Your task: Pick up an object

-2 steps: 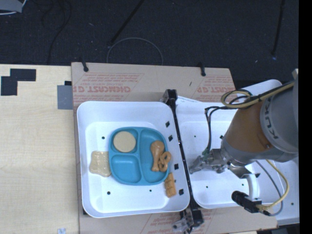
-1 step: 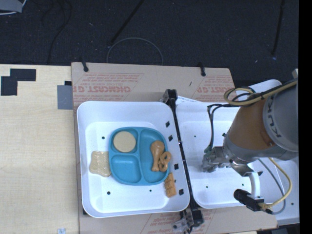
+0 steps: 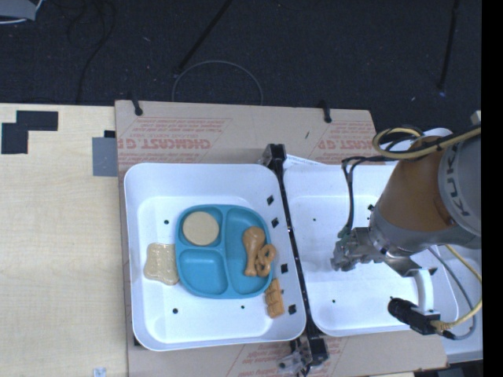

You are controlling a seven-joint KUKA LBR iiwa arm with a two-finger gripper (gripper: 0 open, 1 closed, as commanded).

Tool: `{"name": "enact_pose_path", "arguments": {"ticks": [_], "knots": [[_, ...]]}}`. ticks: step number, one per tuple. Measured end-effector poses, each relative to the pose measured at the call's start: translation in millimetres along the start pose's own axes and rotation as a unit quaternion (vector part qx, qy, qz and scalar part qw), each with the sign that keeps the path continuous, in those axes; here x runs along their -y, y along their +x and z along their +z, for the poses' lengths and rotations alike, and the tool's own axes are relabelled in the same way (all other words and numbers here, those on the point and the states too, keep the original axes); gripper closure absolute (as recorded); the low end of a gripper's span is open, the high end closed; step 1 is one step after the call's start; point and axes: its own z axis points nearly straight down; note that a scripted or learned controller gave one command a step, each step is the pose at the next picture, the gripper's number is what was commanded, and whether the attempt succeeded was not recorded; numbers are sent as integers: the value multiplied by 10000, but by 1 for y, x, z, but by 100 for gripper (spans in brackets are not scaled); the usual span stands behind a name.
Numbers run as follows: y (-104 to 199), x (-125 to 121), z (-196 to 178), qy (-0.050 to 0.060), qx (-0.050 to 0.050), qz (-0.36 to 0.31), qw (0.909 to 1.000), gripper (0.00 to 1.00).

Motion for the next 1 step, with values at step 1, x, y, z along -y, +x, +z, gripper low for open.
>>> {"name": "enact_pose_path", "arguments": {"ticks": [1], "knots": [[1, -11, -52, -20, 4, 6, 10000, 100]]}}
